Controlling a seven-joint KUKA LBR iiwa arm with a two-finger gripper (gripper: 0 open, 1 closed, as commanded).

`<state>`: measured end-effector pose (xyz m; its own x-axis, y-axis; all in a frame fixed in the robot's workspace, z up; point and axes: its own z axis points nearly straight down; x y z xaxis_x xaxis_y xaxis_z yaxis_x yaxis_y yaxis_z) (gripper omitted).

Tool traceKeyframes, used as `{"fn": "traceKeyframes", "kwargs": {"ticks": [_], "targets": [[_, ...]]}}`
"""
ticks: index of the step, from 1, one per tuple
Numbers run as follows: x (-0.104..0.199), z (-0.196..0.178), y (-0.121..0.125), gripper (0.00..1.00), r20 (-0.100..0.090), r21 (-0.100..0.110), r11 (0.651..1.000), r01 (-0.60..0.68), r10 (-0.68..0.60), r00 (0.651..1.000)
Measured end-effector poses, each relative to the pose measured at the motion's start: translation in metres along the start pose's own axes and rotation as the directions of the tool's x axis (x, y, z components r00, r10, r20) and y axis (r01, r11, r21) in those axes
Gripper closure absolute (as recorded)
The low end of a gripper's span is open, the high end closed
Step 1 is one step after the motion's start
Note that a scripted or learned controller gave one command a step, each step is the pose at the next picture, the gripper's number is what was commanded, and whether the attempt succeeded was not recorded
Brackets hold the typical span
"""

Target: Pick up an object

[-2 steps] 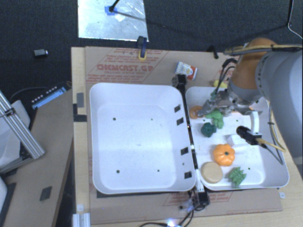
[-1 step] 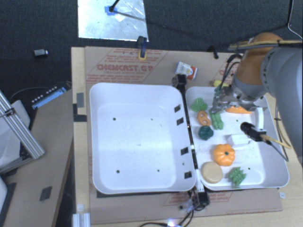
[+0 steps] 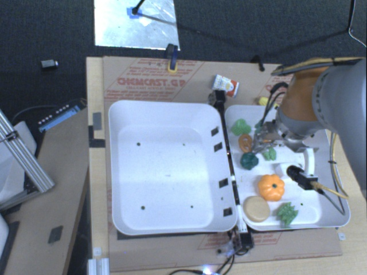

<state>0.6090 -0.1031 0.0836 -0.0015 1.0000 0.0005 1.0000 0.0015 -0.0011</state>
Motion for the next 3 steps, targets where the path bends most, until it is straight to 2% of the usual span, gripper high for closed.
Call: {"fn": "traceKeyframes", "kwargs": {"ticks": [1,2,3], "targets": [[0.013,-0.038,-0.041,1.00,0.000,-0.002,1.000,0.000,0.000,1.000],[0.021,0.001,-0.070,1.00,-0.001,0.002,1.000,-0.001,0.001,1.000],[0.020,-0.002,0.005,1.00,0.002,-0.009,1.000,0.004,-0.004,1.000]]}}
